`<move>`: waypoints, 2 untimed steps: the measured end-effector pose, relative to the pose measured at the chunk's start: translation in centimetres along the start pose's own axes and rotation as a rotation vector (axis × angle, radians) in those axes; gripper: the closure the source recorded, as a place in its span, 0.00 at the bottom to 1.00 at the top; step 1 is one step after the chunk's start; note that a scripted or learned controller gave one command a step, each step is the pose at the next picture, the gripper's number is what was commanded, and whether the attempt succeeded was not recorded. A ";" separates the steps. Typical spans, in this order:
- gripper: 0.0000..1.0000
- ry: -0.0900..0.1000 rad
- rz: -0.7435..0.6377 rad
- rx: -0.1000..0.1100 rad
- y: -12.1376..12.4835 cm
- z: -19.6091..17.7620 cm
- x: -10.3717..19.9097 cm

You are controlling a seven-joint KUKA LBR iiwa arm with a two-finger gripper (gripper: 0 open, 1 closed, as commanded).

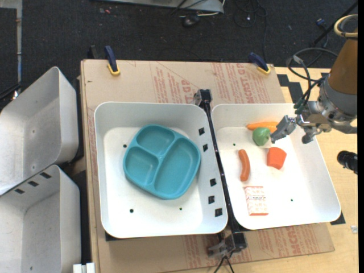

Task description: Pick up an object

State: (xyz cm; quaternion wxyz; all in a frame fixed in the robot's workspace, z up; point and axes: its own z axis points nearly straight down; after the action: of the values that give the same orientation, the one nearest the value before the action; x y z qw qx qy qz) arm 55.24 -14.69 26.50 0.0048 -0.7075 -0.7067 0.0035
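Right bin foreground open (toys apparently behind).

I see my arm: orange-tan band over a grey wrist, black cables looping beside it, silver metal gripper with grey fingers and small dark fittings.

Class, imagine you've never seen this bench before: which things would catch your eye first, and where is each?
The teal divided plate stands out, lying alone in the left bin. Next come the bright items in the right bin: an orange block, a sausage, a green ball and a carrot. The gripper hangs at that bin's upper right.
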 end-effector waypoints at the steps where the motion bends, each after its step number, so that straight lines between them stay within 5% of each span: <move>1: 0.00 -0.002 -0.003 -0.012 0.2 -0.6 0.0; 2: 0.00 -0.002 0.001 -0.007 0.2 3.9 -0.5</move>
State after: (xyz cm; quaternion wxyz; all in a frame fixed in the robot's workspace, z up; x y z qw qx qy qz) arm 55.40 -15.21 22.59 0.0017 -0.7078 -0.7064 0.0015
